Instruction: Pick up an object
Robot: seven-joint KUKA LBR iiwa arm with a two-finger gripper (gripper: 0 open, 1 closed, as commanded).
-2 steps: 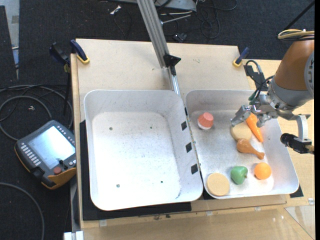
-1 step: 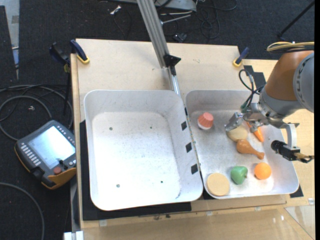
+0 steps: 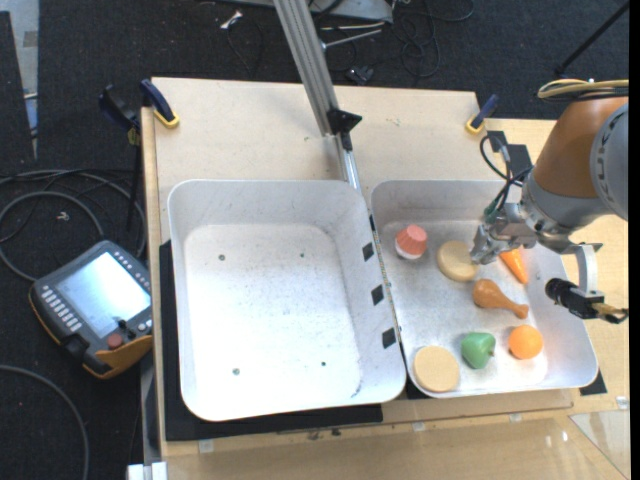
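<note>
— Objects for picking all lie in the right bin (image 3: 572, 363), toward the right of the frame. Where's the claw (image 3: 487, 245) among them?

— Low over the upper middle of that bin, hanging from the grey arm (image 3: 585, 163) that comes in from the right edge. Its tip sits just at the upper right edge of the tan disc (image 3: 455, 262), and the orange carrot (image 3: 514, 265) lies just to its right, partly under the wrist.

— Is it gripping either one?

— Can't tell — the fingers are too small and dark against the wrist to judge how far apart they stand, and nothing is plainly seen between them.

— Count the things for me.

— Seven in all. One pink and white piece (image 3: 410, 241) at the upper left of the bin, left of the claw. Two tan discs — the one by the claw and a second round one (image 3: 437, 367) at the lower left corner. One carrot. One brown drumstick shape (image 3: 497, 297) just below the claw. One green piece (image 3: 478, 348) and one orange ball (image 3: 525, 342) side by side along the lower edge.

— And the other bin?

— The left bin (image 3: 180, 268) fills the middle of the frame beside it, both on the pale wooden worktop (image 3: 250, 128).
</note>
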